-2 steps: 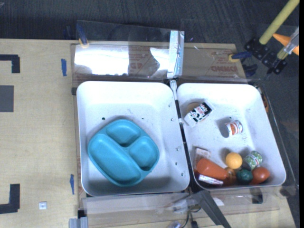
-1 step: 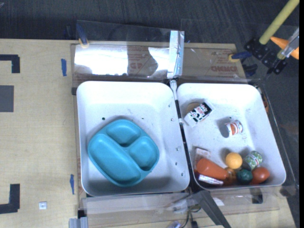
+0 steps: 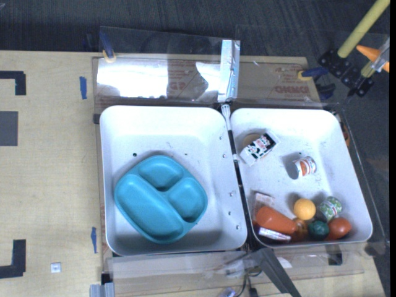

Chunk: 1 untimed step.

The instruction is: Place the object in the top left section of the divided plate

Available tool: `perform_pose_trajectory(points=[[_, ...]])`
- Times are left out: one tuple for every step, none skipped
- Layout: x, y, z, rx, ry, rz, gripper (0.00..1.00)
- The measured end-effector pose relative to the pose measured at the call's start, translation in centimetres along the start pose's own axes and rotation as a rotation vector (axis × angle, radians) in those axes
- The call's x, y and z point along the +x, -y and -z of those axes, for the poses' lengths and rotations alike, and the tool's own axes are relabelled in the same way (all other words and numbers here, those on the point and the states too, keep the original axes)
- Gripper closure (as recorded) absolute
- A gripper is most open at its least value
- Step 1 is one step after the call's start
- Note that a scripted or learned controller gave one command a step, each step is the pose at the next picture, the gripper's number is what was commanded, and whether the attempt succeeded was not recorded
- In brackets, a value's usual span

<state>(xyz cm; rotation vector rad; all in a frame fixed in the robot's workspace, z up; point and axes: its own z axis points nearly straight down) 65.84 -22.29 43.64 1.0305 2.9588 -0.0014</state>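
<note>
- The divided plate (image 3: 161,198), blue with three sections, lies in the left bin (image 3: 124,129).
- The right bin (image 3: 322,129) carries a small milk carton (image 3: 257,147) near its back left corner, a small can (image 3: 304,166), and along its front edge a carrot (image 3: 275,219), orange ball (image 3: 304,208) and tomato (image 3: 340,228).
- The gripper's opening cannot be told.

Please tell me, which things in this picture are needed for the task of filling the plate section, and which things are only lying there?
Belonging to the job:
- blue divided plate in the left bin
- the objects in the right bin, one of which is to be placed: orange ball, carrot, small can, black-and-white carton

Just lying about:
- yellow-handled tool beyond the bins
- blue tape marks on the bench
</note>
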Motion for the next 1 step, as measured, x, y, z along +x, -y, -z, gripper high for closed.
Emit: perform_pose_trajectory(points=[[-0.22,-0.18,-0.07,0.0,0.001,0.012,1.0]])
